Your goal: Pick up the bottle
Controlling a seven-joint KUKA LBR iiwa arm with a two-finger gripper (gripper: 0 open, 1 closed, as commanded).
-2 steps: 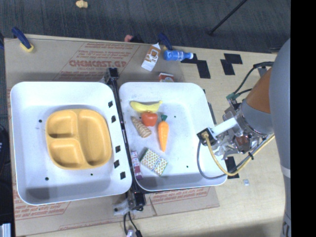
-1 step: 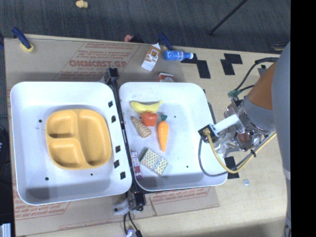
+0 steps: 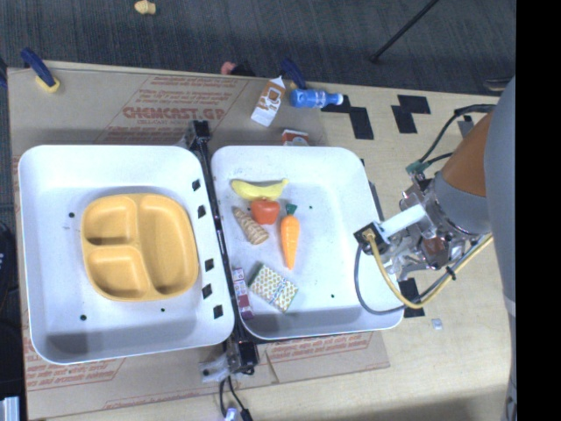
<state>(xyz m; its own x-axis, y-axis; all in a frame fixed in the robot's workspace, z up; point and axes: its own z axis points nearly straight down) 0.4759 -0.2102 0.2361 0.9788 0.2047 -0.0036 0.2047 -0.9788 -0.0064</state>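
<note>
Nothing picked yet; blue bottle (image 3: 314, 99) lies on its side on the bench beyond the right bin (image 3: 351, 160), outside it; gripper (image 3: 419, 254) hangs at that bin's right rim, well apart; grip state unreadable; whole reach and grasp remain.

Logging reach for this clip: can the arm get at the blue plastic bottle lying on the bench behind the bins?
Probably yes. The blue plastic bottle lies in the open beyond the right white bin, nothing over it; the end effector sits beside that bin's right edge.
</note>
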